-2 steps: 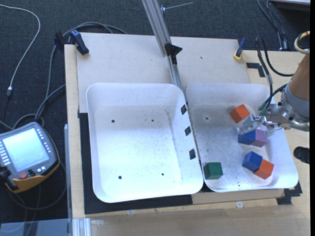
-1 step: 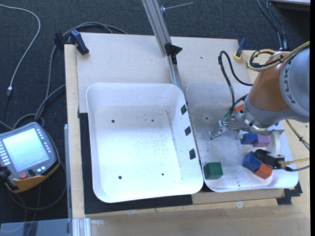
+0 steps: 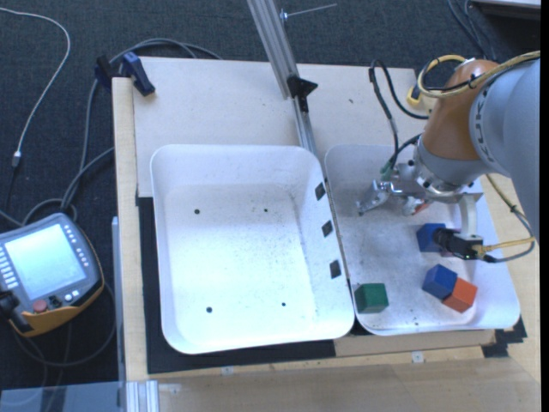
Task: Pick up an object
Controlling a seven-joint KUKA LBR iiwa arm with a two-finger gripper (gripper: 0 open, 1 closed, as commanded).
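Four small blocks (image 3: pixel 442 280) lie loose in the right bin (image 3: pixel 360 166) (left bin (image 3: pixel 171 166) beside it), within reach of the gripper (image 3: pixel 377 197), whose jaw state I cannot tell.

No legible text, label, brand or number anywhere on bench, bins, blocks or arm.

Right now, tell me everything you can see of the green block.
The green block is a small, matte dark-green cube with plain faces, possibly painted wood or foam. It sits flat on the floor of the right bin, in the near left corner, close to the wall shared with the left bin. It stands alone, apart from the blue blocks and the orange one, well clear of the claw.
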